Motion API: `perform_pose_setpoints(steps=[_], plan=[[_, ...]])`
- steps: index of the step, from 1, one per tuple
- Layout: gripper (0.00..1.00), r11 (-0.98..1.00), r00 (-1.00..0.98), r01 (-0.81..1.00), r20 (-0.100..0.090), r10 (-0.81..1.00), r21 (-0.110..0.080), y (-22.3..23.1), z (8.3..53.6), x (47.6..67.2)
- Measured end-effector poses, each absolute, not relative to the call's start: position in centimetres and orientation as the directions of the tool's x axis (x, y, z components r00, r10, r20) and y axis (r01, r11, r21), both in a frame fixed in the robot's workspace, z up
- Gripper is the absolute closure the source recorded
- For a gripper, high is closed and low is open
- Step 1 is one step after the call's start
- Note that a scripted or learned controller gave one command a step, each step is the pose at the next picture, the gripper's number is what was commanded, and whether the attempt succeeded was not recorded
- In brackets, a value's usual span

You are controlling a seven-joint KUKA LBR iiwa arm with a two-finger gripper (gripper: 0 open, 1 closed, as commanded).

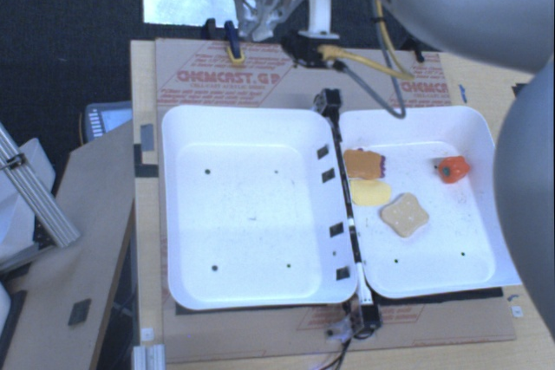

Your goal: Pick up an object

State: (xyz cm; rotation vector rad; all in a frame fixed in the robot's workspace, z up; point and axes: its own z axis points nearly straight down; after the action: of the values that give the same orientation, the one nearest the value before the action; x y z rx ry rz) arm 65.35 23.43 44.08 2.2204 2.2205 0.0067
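Several small objects lie in the right bin [468,264]: an orange-brown piece with a purple edge [364,163], a flat yellow piece [370,192] just below it, a tan toast-like slice [404,215], and a red-orange vegetable [452,169] near the bin's right side. My gripper [258,20] hangs high at the top of the view, over the far edge of the bench and beyond the left bin [186,273], well away from all the objects. Nothing shows in its grasp.
The arm's large grey body fills the upper right. A yellow cable [368,62] and a grey cable [373,95] trail over the cardboard board behind the bins. A blue-yellow clamp [232,43] sits on the board's far edge. Black clips [329,176] line the seam between the bins.
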Motion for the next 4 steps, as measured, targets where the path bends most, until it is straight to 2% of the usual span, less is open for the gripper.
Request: perform_pose_setpoints(steps=[1,2,3,4], plan=[[1.00,0.005,-0.005,1.000,0.004,1.000,0.013,23.4,53.7,66.8],[0.00,0.004,-0.004,1.000,0.001,1.000,0.002,23.4,53.0,66.8],[1.00,0.006,-0.006,1.000,0.003,1.000,0.005,23.5,54.2,66.8],[0.00,0.006,-0.006,1.000,0.003,1.000,0.004,23.5,54.2,66.8]])
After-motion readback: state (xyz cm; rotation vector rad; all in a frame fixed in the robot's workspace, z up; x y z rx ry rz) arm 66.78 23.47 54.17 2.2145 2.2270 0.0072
